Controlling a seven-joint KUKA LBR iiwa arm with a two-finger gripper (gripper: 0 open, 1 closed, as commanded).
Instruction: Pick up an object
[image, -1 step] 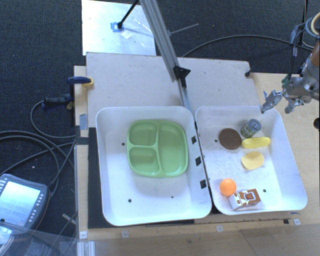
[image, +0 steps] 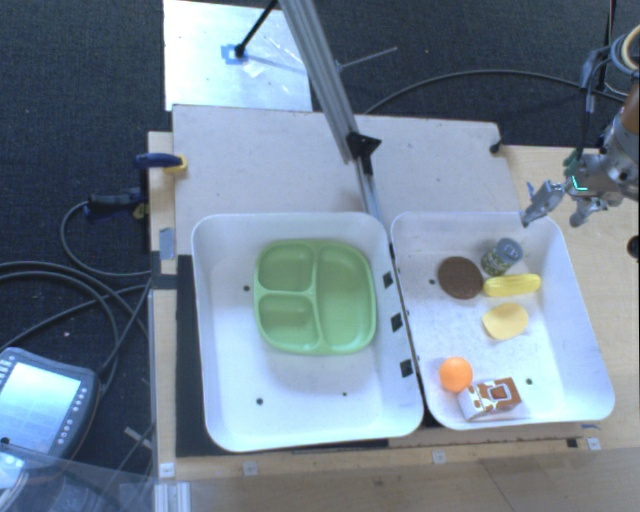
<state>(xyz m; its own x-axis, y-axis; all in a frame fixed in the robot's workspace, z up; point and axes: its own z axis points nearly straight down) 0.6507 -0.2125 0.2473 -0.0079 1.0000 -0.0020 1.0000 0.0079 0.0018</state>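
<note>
The right bin (image: 590, 345) holds a brown round disc (image: 460, 277), a small greenish can (image: 501, 255), a long yellow piece (image: 512, 285), a pale yellow slice (image: 505, 321), an orange ball (image: 456, 374) and a white-and-brown box (image: 492, 398). My gripper (image: 562, 208) hangs over the far right corner of this bin, up and to the right of the can. Its fingers are spread open, with nothing between them.
A green divided plate (image: 315, 297) lies in the left bin (image: 215, 330). A slanted metal pole (image: 330, 90) runs down to the gap between the bins. Cables and a handheld pendant (image: 35, 400) lie on the floor at the left.
</note>
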